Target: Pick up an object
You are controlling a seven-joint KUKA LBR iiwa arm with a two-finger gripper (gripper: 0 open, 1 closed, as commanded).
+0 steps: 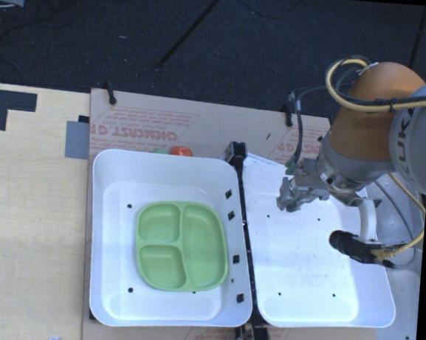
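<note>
A light green plate [182, 246] with three compartments lies flat in the middle of the left bin [115, 187]. My gripper [292, 198] hangs over the upper left part of the right bin [321, 286], just right of the divider between the bins. It is well apart from the plate, and nothing shows under it or in it. The orange-banded wrist [370, 113] rises behind it at the upper right.
A small red object [181, 152] and a bit of green [159, 151] peek over the far rim of the left bin. A black cylindrical part with a cable [354, 246] sticks out over the right bin's right side. Cardboard [202, 127] lies under both bins.
</note>
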